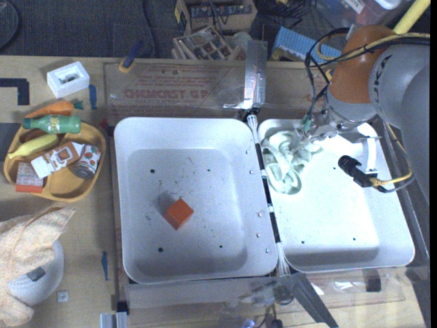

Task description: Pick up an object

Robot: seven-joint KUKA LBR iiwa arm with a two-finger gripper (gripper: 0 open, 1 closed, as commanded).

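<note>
Two bins sit side by side across the middle of the frame, their inner walls touching at centre. The left bin [136,142] holds a small cube [179,212], lying left of its centre and toward the lower part. The right bin [355,251] holds a crumpled item [285,159] in its upper left corner, with the gripper [311,127] directly above it at the item's upper right. The arm [389,74] enters from the upper right of the frame. At the far left, a bowl [61,190] of packaged goods sits beside the left bin, with a bottle [53,124] across its top.
</note>
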